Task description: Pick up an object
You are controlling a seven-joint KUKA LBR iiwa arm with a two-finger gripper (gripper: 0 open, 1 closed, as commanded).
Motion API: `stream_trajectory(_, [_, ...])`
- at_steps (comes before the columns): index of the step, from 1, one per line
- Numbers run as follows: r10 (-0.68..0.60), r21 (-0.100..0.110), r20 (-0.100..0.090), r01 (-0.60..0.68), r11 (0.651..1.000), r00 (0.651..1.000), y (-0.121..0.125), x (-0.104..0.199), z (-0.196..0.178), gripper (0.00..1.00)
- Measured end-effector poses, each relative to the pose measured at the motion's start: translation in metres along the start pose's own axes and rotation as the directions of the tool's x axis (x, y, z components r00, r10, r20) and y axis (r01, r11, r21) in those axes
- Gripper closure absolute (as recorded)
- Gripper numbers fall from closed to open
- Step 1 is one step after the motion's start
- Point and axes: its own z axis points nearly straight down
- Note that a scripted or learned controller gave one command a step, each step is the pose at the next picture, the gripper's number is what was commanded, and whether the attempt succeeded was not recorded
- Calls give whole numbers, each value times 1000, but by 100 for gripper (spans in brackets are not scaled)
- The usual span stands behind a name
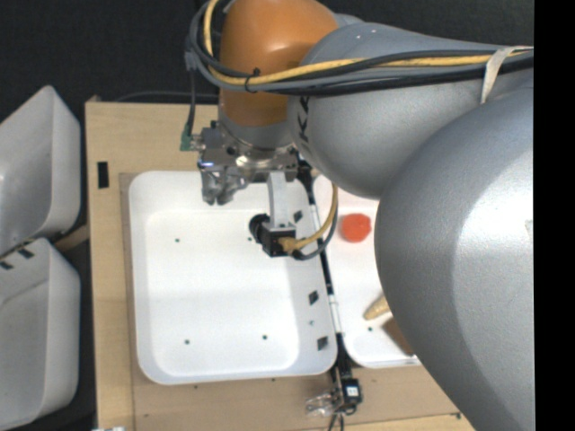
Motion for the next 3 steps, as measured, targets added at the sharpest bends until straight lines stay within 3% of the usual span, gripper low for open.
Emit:
stream_trajectory(1, [3,4,2,-3,1000,1000,-38,27,79,100])
stream_trajectory(2, [3,-24,-8,-3,1000,1000,-21,26,-100,100])
stream_trajectory(3, [9,3,4,-9,1000,1000,-2,24,56,100])
